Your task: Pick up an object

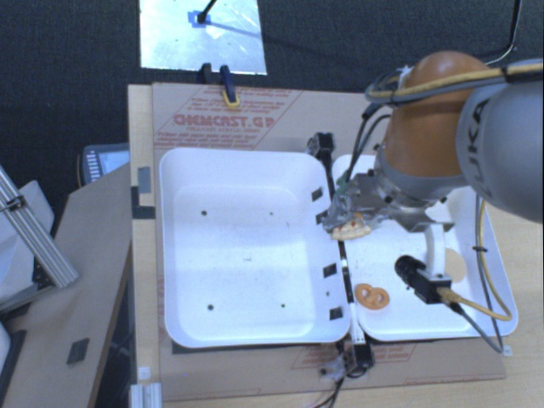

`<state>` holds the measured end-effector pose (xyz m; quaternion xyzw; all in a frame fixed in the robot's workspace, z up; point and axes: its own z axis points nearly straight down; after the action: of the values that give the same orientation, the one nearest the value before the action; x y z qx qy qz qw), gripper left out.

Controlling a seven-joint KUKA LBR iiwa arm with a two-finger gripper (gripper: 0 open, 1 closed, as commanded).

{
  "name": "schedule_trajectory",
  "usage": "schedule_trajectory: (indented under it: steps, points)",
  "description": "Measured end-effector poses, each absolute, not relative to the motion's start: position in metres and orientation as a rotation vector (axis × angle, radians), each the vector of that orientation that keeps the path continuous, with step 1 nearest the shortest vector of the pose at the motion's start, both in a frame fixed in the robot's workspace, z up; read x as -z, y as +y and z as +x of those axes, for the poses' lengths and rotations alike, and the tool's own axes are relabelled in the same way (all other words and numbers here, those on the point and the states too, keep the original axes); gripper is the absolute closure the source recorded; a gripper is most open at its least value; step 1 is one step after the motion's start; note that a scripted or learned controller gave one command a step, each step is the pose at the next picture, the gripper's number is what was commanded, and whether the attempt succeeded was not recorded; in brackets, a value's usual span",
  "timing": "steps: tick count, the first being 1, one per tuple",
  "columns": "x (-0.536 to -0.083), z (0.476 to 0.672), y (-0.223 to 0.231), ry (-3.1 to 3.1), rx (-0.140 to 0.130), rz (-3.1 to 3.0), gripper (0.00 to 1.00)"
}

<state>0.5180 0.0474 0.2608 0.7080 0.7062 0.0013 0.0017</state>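
My gripper [342, 212] hangs low over the left edge of the right bin [501, 300], close to the divider between the two bins. A small tan, bread-like piece [350, 227] sits directly under its tip, touching or nearly touching it; whether it is gripped is hidden by the wrist. A brown pretzel [371, 296] lies on the floor of the right bin nearer the front, apart from the gripper. The orange band and grey arm cover most of the right bin's back half.
The left bin [170, 253] stands beside the right one, with black clips [330, 270] along the shared rim. A pale tan round thing [456, 266] lies in the right bin under the arm. Both bins rest on a cardboard sheet [229, 113].
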Motion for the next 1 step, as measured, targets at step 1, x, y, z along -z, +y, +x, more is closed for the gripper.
schedule_trajectory:
  steps: [1]
  points:
    - [-0.3557, 0.5383, 0.097, 2.228, -0.019, 2.206, 1.0]
